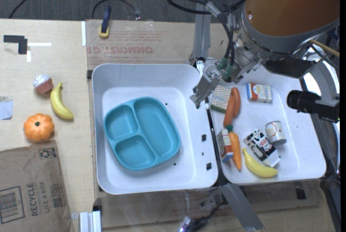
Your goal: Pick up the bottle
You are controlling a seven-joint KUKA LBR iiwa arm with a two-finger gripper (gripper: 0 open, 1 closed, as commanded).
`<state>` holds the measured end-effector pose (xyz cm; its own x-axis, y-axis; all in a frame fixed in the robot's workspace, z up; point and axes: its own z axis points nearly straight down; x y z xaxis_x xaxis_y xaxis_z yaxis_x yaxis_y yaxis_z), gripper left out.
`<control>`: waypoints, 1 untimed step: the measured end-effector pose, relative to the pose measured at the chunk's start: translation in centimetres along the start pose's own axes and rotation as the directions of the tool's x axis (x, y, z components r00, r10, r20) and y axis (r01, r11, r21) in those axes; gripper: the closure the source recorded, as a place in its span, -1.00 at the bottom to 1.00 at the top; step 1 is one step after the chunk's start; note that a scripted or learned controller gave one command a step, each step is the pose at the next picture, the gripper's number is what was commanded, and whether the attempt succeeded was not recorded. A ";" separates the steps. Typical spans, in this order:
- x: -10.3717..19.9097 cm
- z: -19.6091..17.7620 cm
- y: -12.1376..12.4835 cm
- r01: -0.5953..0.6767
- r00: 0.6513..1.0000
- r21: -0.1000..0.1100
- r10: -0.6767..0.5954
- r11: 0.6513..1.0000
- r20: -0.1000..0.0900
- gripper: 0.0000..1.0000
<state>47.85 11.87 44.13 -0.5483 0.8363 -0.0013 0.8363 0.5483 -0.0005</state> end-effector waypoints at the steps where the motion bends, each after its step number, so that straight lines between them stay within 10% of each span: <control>1: 5.2 14.1 3.4 0.241 0.971 0.002 -0.241 0.971 -0.002 -1.00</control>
